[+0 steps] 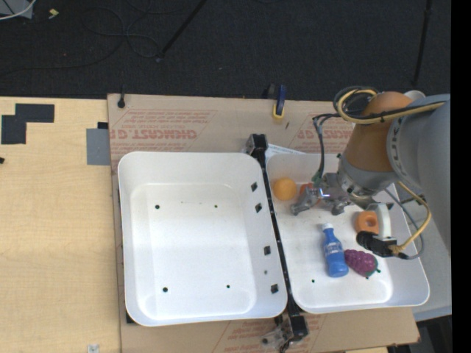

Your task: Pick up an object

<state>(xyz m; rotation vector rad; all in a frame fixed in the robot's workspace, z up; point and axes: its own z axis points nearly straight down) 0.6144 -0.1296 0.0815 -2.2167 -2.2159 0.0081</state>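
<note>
Just left of gripper: orange ball.

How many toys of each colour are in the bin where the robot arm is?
Orange: 2, a ball and a small piece partly hidden by the arm
Blue: 1, a bottle
Purple: 1, a bunch of grapes
Total: 4, all in the right bin

Soft, even light is falling from above. The white bins are looking bright without strong glare. The floor at the top is staying dark. Everything is looking slightly blurry and grainy.
</note>
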